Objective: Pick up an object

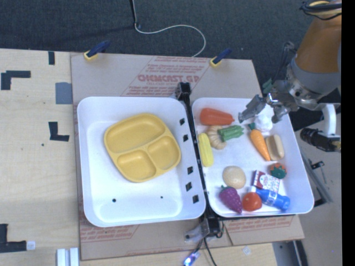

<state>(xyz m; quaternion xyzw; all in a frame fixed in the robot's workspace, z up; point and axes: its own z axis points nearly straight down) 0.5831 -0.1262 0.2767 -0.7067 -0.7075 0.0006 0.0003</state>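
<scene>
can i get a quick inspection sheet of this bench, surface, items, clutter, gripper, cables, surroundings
surface: two white bins, left bin, right bin, on cardboard sheet
job's things: toy food in right bin: red pepper, corn, carrot, grapes, potato
clutter: yellow divided plate in left bin
gripper: gripper over right bin's far edge, holding nothing visible
cables: white cable behind the bins
surroundings: blue-and-yellow clamps on cardboard

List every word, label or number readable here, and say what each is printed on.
"CHEMCAST GP": red print on the brown board under the bins, seen upside down; smaller lines beneath are too blurred to read.
Red and white packet in the right bin: markings too small to read.
</scene>
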